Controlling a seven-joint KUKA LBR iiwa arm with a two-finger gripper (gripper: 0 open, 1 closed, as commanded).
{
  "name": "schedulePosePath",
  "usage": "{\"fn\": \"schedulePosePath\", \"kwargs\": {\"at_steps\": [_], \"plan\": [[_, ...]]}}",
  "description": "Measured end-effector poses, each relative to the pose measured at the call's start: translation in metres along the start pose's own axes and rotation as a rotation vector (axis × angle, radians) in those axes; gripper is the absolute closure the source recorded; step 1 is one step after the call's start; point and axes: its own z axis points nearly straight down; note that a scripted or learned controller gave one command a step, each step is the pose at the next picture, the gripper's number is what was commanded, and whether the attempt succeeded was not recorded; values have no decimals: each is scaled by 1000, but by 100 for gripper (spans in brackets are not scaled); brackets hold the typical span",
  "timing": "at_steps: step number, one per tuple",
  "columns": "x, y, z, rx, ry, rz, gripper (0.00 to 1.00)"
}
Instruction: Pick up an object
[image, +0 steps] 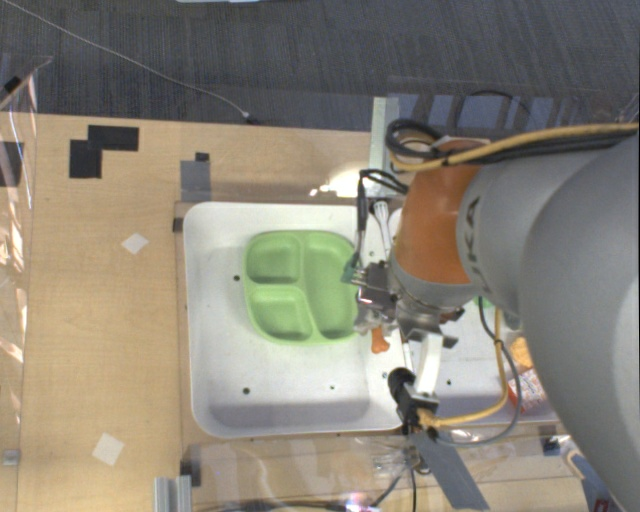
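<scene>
A green plate with three compartments (298, 285) lies in the left white bin (215, 330), toward its right side. The grey arm with its orange band (435, 230) reaches in from the right and hangs over the divide between the two bins. My gripper (378, 300) sits at the plate's right edge, seen from above, so its fingertips are hidden by the wrist. A small orange thing (379, 343) peeks out just below the wrist, next to the plate's lower right corner; whether it is held I cannot tell.
The right bin is mostly covered by the arm; a bit of orange and white packaging (520, 375) shows at its right. Yellow and black cables (470, 410) loop below the wrist. Wooden bench (90, 330) with black markers lies to the left.
</scene>
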Motion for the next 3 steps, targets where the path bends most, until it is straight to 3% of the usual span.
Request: {"fn": "schedulePosePath", "kwargs": {"at_steps": [1, 2, 3], "plan": [[58, -15, 14, 3, -2, 515, 100], [91, -21, 1, 2, 1, 986, 100], [130, -30, 4, 2, 1, 1142, 100]]}}
